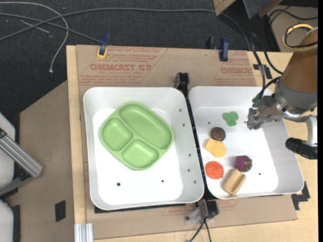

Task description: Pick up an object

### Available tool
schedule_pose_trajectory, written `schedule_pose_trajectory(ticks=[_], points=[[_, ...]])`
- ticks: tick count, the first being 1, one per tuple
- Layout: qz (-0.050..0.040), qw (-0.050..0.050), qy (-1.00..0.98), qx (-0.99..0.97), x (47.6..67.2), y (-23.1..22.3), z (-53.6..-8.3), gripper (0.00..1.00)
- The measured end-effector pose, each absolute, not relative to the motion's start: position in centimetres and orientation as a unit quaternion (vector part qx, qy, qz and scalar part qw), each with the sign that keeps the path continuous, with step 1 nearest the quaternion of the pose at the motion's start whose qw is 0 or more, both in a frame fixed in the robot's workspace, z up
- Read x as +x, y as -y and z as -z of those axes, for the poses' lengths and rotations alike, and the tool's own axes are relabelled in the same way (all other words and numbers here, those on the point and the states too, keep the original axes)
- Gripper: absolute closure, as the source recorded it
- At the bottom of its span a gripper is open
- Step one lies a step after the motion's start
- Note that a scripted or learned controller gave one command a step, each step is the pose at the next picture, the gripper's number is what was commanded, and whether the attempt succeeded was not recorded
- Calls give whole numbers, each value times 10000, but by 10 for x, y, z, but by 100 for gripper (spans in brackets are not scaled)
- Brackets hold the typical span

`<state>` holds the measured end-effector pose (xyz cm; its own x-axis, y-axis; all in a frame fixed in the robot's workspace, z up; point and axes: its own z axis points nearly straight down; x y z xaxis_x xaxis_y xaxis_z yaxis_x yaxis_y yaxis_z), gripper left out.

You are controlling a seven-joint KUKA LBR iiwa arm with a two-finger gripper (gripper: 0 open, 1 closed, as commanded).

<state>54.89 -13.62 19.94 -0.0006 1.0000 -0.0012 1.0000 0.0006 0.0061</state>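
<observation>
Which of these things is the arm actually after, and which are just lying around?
For the job (candidates in the right bin):
- green piece
- brown ball
- yellow block
- orange round piece
- purple piece
- tan cylinder
- end effector, beside the green piece

Just lying about:
- green divided plate in the left bin
- blue clamps
- loose cables

Both white bins (96, 135) look like smooth, slightly glossy plastic. The green divided plate (136, 135) in the left one is matt plastic. The board (151, 64) beneath the bins looks like brown cardboard — dull, printed in red. The gripper (255, 117) over the right bin is grey metal — faintly shiny.
</observation>
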Motion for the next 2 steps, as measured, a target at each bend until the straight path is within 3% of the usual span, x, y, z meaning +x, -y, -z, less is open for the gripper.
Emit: schedule_pose_trajectory(ticks=[1, 2], points=[[-17, 27, -7076, 7066, 550, 136, -244, 100], [-3, -20, -7087, 7056, 538, 93, -243, 100]])
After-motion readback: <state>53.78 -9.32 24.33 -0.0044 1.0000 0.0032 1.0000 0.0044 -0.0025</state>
